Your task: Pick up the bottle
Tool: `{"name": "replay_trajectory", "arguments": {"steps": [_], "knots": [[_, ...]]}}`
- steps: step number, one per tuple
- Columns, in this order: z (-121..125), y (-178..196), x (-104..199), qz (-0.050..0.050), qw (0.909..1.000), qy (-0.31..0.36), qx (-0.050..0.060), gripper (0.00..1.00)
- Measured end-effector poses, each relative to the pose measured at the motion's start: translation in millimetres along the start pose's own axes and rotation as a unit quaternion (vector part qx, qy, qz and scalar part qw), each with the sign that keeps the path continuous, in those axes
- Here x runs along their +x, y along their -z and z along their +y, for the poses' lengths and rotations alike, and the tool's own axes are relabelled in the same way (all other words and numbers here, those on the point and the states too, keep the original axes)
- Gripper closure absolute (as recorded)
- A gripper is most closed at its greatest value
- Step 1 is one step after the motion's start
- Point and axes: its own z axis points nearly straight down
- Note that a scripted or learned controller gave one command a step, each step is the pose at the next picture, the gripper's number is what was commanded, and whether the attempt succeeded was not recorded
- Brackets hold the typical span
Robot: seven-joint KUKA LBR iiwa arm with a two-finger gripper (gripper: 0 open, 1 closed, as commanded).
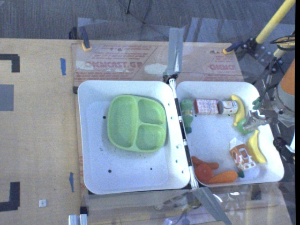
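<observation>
Beside the divider, a green bottle (187, 115) lies

plate (137, 123) in left bin (91, 172) | bottle (187, 115) at right bin's (274, 172) left wall | bananas (257, 146) right

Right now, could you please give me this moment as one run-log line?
hand: right bin's right edge, by bananas | green bottle: lying at right bin's left wall, not held | green divided plate: left bin

A green divided plate (137, 123) in the left bin (89, 139) — bananas (257, 146) in the right.
</observation>
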Motion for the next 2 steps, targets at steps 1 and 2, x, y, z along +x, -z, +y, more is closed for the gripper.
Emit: {"name": "replay_trajectory", "arguments": {"steps": [1, 2], "knots": [[0, 0, 0, 0.0, 1.0, 0.0, 0.0, 0.0], [35, -82, -23, 0.001, 0.9999, -0.016, 0.0, 0.0]]}}
